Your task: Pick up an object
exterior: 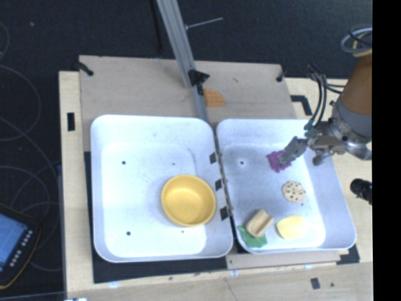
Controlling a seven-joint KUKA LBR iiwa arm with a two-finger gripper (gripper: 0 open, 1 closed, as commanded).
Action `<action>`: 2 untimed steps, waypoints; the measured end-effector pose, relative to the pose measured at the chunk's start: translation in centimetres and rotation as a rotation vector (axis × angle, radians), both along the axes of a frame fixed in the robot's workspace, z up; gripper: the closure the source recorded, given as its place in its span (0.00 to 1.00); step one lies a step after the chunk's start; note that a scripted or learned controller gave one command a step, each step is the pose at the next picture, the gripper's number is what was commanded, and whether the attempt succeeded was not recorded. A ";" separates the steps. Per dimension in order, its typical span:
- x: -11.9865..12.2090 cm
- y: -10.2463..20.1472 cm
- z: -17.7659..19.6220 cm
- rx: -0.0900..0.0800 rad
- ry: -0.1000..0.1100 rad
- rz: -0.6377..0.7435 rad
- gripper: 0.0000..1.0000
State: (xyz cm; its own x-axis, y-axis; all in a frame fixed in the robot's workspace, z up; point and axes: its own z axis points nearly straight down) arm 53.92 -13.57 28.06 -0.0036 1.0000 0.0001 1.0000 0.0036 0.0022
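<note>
The right bin [250, 137] holds a small purple object [275, 162] near its middle. A round speckled cookie [293, 192] lies below it, a yellow lump [291, 227] sits at the front, and a tan block [259, 221] rests on a green scrap [249, 236]. My gripper [288, 158] reaches in from the right at a slant. Its tip is right against the purple object's right side, and I cannot make out whether the object is gripped or lying on the bin floor.
A yellow bowl [188, 199] sits upright in the left bin [125, 143], near the divider. A grey metal post [178, 36] rises from behind the bins. An orange tag [213, 98] lies on the board behind them.
</note>
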 end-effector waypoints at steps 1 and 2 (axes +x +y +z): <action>0.0 0.0 0.0 0.000 0.000 -0.001 0.00; -0.2 -0.3 -4.2 -0.002 0.005 -0.005 0.00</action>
